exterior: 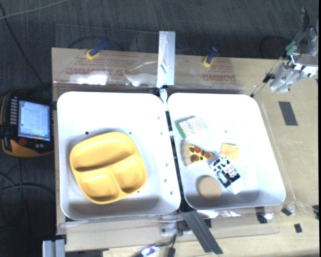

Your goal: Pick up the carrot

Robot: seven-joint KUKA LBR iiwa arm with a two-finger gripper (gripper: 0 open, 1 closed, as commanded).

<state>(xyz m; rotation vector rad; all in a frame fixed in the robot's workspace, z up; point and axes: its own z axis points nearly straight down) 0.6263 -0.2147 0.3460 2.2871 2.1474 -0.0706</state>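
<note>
**Five small pieces in the right bin, carrot not told apart**

Two shallow white bins are sitting side by side on the bench. The left bin (64,108) is holding a yellow divided plate (108,166), which is lying low and toward the bin's middle, with its compartments facing up.

The right bin (257,116) is holding five small things, grouped in its left and lower half. A green-and-white patterned packet (191,126) is lying highest, near the divider between the bins. Below it a tan wedge with red and orange spots (197,154) is resting, its long axis running roughly left to right across the view. A pale yellow block (229,150) is lying just to its right. A black-and-white patterned piece (224,170) is sitting below that block, tilted. A round tan disc (208,187) is lying lowest, near the bin's front wall.

Which of these is the carrot is not showing clearly, so its place beyond the right bin, and the way it is pointing, cannot be told.

The gripper (294,68) is hanging at the view's top right, well apart from both bins; whether it is open or closed cannot be told.
</note>
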